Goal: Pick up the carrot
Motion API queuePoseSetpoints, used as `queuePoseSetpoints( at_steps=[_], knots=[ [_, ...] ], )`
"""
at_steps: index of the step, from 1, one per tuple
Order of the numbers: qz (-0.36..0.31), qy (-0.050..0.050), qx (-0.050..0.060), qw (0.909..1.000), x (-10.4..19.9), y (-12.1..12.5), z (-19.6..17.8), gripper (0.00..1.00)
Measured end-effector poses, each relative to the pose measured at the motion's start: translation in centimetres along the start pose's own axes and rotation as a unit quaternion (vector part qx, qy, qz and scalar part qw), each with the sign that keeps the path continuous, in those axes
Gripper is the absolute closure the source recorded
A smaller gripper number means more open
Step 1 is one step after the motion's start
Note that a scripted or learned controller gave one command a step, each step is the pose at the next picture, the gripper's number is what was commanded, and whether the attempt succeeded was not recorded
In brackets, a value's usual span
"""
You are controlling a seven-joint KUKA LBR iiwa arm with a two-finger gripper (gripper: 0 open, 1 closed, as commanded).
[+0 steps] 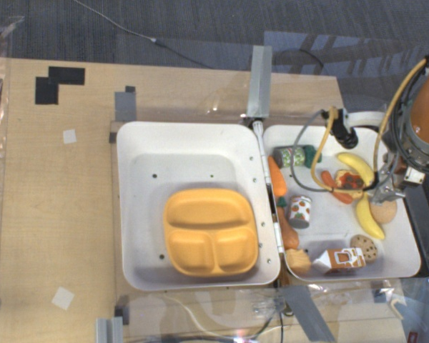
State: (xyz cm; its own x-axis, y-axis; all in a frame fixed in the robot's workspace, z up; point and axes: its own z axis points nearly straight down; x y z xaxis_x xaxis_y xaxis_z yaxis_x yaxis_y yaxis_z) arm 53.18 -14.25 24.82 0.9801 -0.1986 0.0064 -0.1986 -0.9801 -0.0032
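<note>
Camera view showed us the carrot lying lengthwise in the right bin, pressed close against the wall it shares with the left bin. We saw the gripper at the far right side of that bin, well apart from the carrot, low over the bananas; whether it was spread or closed we could not tell.

We judged the main risk to be that wall: a descent beside the divider could catch a finger on the rim, or pinch the carrot against the side so that it slid away. The crowding was a second risk, since a small can sat just beside the carrot's lower end and a green packet lay near its top, and either could be grabbed or knocked instead.

The right bin also held a cookie, a small carton, a pale rounded item under the gripper and some red-orange food we could not identify. The left bin held a yellow divided tray.
</note>
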Motion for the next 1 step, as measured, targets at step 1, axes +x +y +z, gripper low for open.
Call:
queuePoseSetpoints(
  at_steps=[1],
  knots=[
    [0.063,0.004,-0.001,0.9980,7.68,5.01,-7.99,1.00]
  ],
)
